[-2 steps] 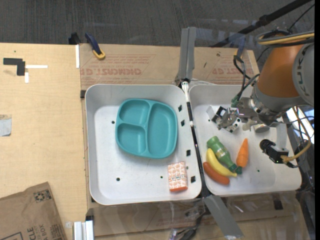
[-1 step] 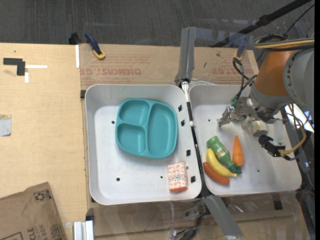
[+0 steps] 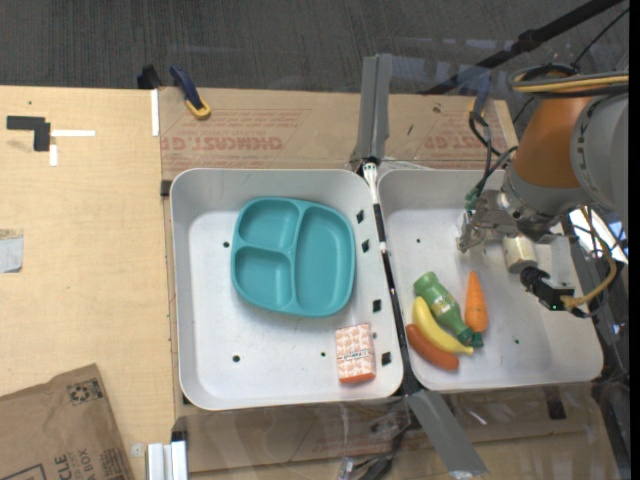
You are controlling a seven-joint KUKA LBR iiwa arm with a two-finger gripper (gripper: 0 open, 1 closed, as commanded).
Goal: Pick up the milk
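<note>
The milk [image 3: 355, 353] is a small white and orange carton. It lies in the left bin [image 3: 200, 298] near the front right corner, just below the teal plate. My gripper [image 3: 478, 236] hangs over the back left part of the right bin [image 3: 570, 358], well away from the milk. It is above and to the right of the green bottle, and nothing shows in its grasp.
A teal divided plate [image 3: 295, 256] takes up the middle of the left bin. In the right bin a green bottle [image 3: 442, 303], a banana [image 3: 438, 328], a carrot [image 3: 476, 303] and a red sausage-like piece [image 3: 432, 349] lie bunched together. A raised divider [image 3: 380, 238] separates the bins.
</note>
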